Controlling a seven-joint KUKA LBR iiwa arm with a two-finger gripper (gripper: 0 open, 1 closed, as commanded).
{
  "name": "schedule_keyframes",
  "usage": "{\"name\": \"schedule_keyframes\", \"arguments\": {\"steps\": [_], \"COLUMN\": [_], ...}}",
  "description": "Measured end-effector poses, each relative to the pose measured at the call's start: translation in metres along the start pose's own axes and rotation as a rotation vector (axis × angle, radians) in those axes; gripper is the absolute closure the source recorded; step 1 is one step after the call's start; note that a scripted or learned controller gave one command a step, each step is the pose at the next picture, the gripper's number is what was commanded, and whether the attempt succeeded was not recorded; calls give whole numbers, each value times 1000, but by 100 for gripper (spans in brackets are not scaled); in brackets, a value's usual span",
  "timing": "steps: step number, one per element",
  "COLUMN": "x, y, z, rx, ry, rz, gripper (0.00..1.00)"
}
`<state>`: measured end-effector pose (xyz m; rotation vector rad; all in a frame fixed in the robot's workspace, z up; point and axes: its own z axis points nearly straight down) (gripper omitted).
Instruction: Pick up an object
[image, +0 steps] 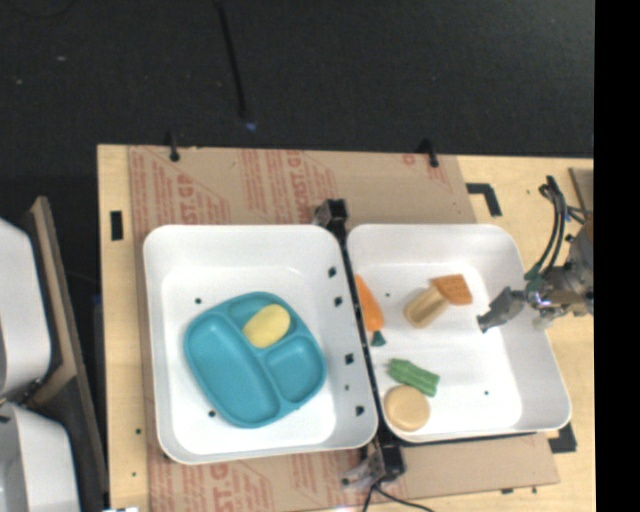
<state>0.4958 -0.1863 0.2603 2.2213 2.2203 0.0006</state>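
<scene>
The right bin (500, 400) holds several small things. An orange carrot (369, 305) lies along its left wall. A tan cylinder (425, 306) touches an orange block (453, 288) near the middle. A green pod (414, 376) lies above a round tan bun (407, 408) at the front left. My gripper (498, 309) reaches in over the bin's right side, just right of the orange block and apart from it. Nothing shows in its grasp.
The left bin (170, 400) holds a blue divided plate (240, 385) with a yellow lump (267, 325) in its upper compartment. Cables and the wrist (560, 285) sit at the right bin's right rim. A black clamp (331, 213) joins the bins at the back.
</scene>
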Motion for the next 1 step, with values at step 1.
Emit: {"name": "schedule_keyframes", "arguments": {"steps": [1], "x": [-7], "y": [80], "z": [54], "rx": [3], "ry": [0], "rz": [-2], "gripper": [0]}}
